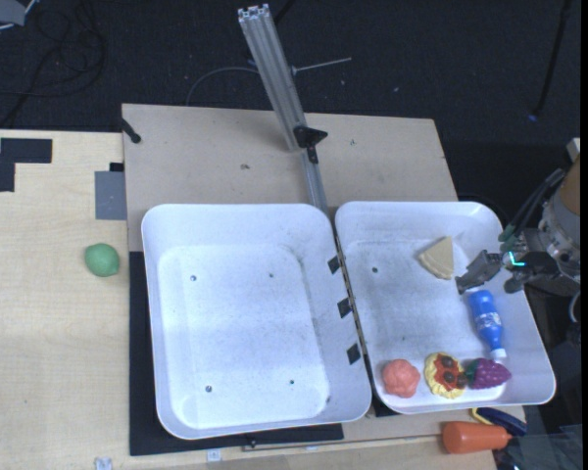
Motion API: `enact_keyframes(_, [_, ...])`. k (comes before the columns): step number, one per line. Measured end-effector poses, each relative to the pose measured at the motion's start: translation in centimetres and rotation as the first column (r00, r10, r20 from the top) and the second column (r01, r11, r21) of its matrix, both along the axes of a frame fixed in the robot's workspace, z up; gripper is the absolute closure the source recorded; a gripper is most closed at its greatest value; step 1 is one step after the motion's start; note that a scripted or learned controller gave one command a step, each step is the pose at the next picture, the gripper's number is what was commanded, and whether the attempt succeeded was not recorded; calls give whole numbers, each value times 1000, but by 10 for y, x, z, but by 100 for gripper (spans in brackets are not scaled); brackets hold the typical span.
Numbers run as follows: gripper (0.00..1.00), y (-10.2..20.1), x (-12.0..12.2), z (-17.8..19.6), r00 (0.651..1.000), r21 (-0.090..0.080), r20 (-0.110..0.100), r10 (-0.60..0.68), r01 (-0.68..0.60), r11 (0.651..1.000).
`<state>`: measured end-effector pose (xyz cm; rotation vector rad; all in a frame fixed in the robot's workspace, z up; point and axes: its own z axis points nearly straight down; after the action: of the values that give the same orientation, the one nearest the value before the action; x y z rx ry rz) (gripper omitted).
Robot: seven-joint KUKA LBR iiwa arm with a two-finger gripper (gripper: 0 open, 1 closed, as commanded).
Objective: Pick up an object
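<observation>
Dark floor with loose cables lies behind a pale wooden counter, and a tan board sits on it under two shallow white bins. At far left a small green ball rests alone on the counter, well apart from the bins. Next comes the left bin, its floor bare white. A slanted aluminium rail runs down from the top of the view toward the seam where the two bins meet, and small black clips mark that seam. The right bin holds all the loose items: a tan wedge near its upper right, a blue bottle with a white cap lying along the right side, and along the near wall a pink-orange lump, a yellow and red toy and a purple grape cluster, the last two touching. Outside the bin, by its near right corner, an orange object lies on the counter edge. At the right the grey arm reaches in, and its hand hangs low over the right bin just above the top of the blue bottle and just beside the tan wedge; its two dark fingers look spread, with nothing between them, though the view there is dim.
</observation>
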<state>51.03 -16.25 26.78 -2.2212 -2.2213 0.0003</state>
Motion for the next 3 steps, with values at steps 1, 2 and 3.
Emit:
enact_keyframes(1, [0,0,0,0,1000,0,0,0,0,1000])
enact_keyframes(2, [0,10,-3,-49,1000,1,-4,1,-1,1000])
enact_keyframes(3, [0,1,-8,-100,1000,1,-4,0,0,1000])
